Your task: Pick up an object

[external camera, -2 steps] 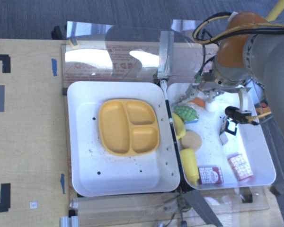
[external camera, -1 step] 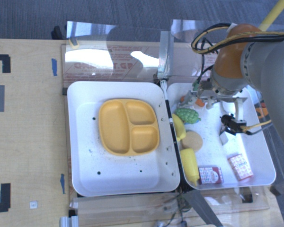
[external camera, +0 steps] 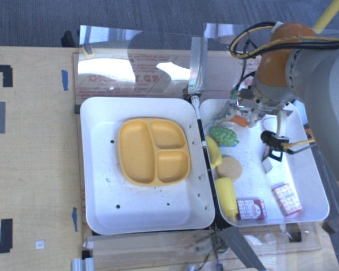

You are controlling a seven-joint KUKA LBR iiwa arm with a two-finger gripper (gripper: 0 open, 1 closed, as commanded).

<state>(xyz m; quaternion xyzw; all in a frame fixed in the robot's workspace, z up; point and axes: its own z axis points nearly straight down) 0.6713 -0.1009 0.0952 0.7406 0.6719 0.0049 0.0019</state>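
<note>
The arm (external camera: 305, 49) reaches in from the right and hangs over the far end of the right bin (external camera: 311, 179). Its gripper (external camera: 259, 113) sits low above a small orange piece (external camera: 239, 121), and I cannot tell how the tool is set. Just near of it lies a green, bumpy toy (external camera: 223, 135). Along that bin's left wall sit a yellow banana (external camera: 213, 151), a tan round disc (external camera: 230, 167) and a yellow block (external camera: 225, 195). Two red-and-white packets (external camera: 250, 209) lie at the near end. The left bin (external camera: 101, 196) holds a yellow divided plate (external camera: 153, 150).
</note>
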